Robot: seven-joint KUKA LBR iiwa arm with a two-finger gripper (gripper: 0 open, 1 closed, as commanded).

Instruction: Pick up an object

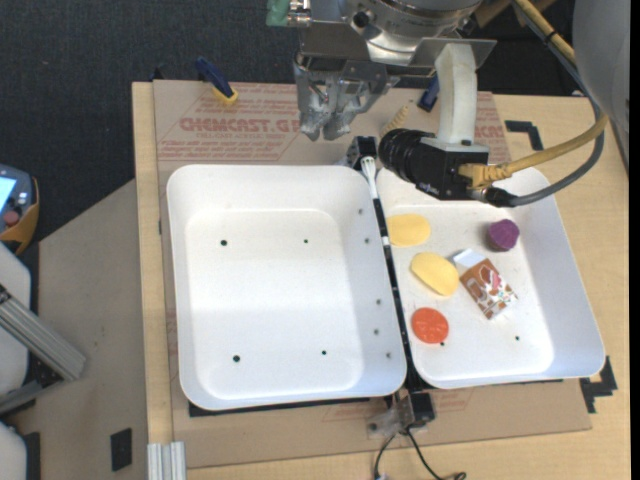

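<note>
My gripper (330,116) hangs above the back edge of the bench, behind the seam between the two bins, with nothing visible between its fingers. In the right bin (560,318) lie a round yellow piece (408,230), a second yellow piece (435,273), an orange-red disc (430,325), a purple ball (503,234) and a brown-and-white packet (487,288). All of them sit well in front and to the right of the gripper.
The left bin (190,268) stands beside the right one, sharing a raised middle rim. A black camera unit with a yellow cable (440,166) overhangs the back of the right bin. Blue clamps (216,80) hold the cardboard base.
</note>
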